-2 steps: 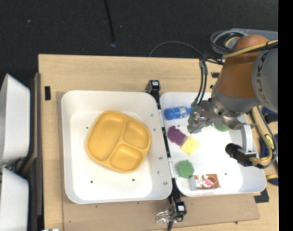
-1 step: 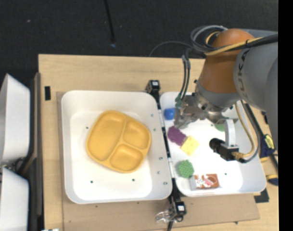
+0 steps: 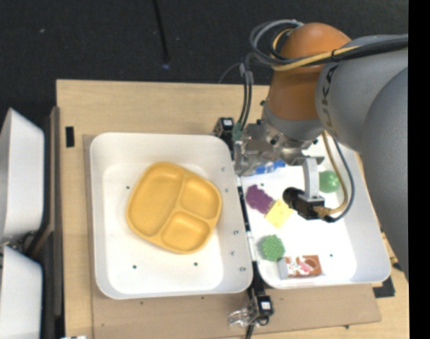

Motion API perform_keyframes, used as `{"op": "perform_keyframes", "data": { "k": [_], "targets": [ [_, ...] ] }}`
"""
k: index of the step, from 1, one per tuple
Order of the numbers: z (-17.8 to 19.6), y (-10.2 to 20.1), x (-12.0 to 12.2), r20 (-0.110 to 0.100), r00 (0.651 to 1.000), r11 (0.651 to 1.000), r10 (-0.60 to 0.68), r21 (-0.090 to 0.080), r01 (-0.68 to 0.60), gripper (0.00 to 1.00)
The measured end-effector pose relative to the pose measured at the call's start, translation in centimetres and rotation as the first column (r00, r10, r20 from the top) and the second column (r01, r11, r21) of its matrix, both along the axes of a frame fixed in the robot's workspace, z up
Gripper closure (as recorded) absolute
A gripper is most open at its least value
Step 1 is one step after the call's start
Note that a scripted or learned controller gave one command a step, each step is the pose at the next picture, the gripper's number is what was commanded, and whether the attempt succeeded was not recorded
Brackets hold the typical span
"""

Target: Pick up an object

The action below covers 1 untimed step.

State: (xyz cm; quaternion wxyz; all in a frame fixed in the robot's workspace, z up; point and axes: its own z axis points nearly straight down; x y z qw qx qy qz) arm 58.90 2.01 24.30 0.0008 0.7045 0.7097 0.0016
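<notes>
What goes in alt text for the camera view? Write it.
A grey and orange arm reaches from the right over the right bin, which holds small purple, yellow and green pieces. The left bin holds a yellow divided plate.

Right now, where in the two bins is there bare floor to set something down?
The left bin has bare floor around the yellow divided plate, widest along its near edge. In the right bin, the near-right corner beside the red packet is open. Around the purple piece, yellow block and arm, it is crowded.
</notes>
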Motion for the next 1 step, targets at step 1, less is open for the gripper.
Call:
{"op": "perform_keyframes", "data": {
  "k": [1],
  "targets": [
    [-0.03, 5.56, 2.79, 0.000, 1.000, 1.000, 0.001, 0.001, -0.001, 1.00]
  ]
}}
